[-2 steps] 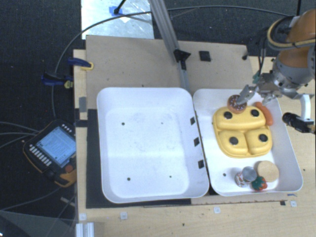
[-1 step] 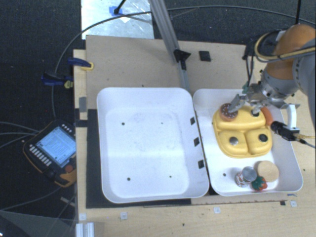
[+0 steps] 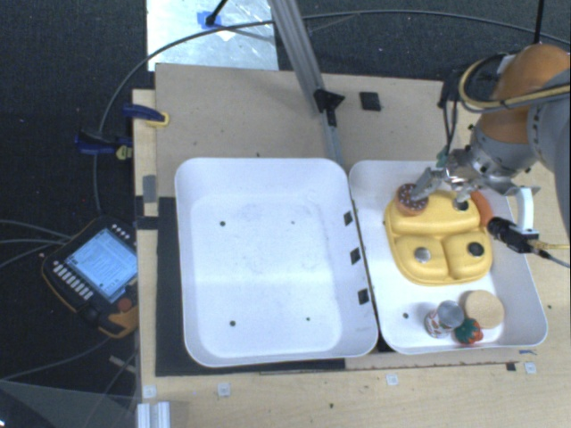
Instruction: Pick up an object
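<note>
Camera view, looking down on the bench: the grey arm leans in from three o'clock over the right bin (image 3: 533, 324), its gripper (image 3: 443, 181) hanging at the twelve o'clock edge of a yellow moulded toy (image 3: 437, 239), apparently lining up a grasp. How its jaws stand cannot be told from here, and nothing shows between them. A small round reddish piece (image 3: 412, 198) lies just beside it at nine o'clock, while a wooden disc (image 3: 484, 307) and small toys (image 3: 451, 321) cluster at the bin's six o'clock; the left bin (image 3: 264, 259) stands alongside.
</note>
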